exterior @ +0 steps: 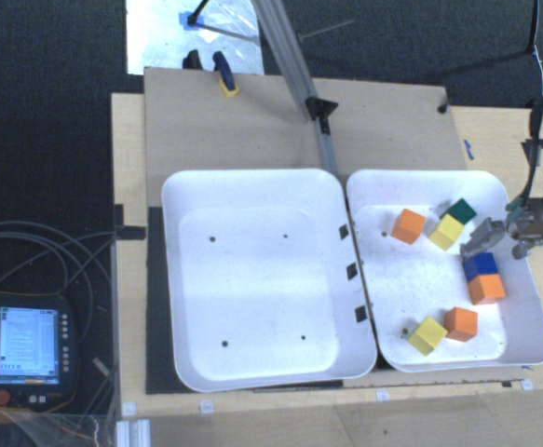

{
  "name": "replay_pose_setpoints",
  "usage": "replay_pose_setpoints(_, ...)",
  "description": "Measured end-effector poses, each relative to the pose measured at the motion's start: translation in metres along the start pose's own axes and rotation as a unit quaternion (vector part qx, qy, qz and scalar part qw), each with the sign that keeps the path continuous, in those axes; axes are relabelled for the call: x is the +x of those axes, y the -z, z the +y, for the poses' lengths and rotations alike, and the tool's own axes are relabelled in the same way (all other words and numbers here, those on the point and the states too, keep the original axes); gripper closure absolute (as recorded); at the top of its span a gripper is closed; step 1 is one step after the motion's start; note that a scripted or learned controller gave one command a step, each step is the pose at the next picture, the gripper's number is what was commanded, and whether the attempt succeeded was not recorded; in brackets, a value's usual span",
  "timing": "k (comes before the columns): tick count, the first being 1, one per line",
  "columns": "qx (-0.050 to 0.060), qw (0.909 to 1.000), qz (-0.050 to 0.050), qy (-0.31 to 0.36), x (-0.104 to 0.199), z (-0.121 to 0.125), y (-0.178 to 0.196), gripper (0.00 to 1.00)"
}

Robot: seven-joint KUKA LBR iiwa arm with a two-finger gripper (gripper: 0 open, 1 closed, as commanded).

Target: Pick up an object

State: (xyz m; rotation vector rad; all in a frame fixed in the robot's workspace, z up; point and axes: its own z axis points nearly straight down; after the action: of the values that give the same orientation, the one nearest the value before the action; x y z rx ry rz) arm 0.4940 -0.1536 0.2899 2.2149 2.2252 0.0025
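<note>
You had two white bins side by side: the left bin [262, 277] and the right bin [522, 333]. The right one held seven blocks: three orange, two yellow, one green and one blue.

An orange block [408, 225] sat near that bin's far left, apart from the others. A yellow block [445, 232] touched the green block [461, 212] just beyond it. The blue block [481, 265] pressed against a second orange block [487, 289] just nearer you. At the near side, the third orange block [460, 323] touched the second yellow block [427, 335].

The gripper [483, 237] came in from the right edge, and most of the arm was cut off there. Its grey tip was blurred against the white bin, so you could not tell how the fingers stood, and nothing showed between them. It hung just above the blue block, with the yellow and green pair close on its left.

A teach pendant [24, 347] lay off the bench at lower left.
</note>
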Motion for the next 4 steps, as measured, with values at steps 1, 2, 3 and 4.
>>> replay_pose_setpoints(1, 0.000, 1.0000, 0.000, -0.001, 0.000, 0.000, 0.000, 0.00)
replay_pose_setpoints(2, 0.002, 1.0000, 0.001, -0.001, 0.005, 0.001, -0.042, 0.00)
replay_pose_setpoints(3, 0.003, 1.0000, 0.000, -0.001, 0.000, 0.006, -0.087, 0.00)
replay_pose_setpoints(4, 0.003, 1.0000, 0.001, -0.001, -0.001, 0.016, -0.141, 0.00)
